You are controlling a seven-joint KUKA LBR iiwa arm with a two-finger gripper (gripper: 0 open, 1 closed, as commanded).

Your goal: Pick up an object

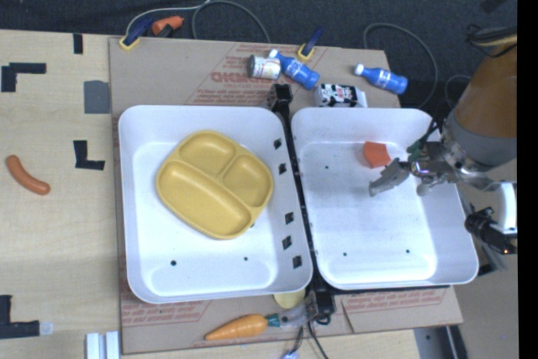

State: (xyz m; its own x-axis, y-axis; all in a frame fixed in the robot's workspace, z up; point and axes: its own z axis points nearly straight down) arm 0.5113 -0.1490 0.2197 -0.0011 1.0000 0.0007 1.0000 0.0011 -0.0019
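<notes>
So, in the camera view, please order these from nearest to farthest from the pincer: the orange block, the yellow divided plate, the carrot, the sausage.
1. Orange block: in the right bin, just left of the pincer.
2. Yellow divided plate: in the left bin.
3. Carrot: on the cardboard below the bins.
4. Sausage: far left on the bench.

A divided plate lies in the left bin; a small block lies in the right bin, with bottles behind both.
</notes>
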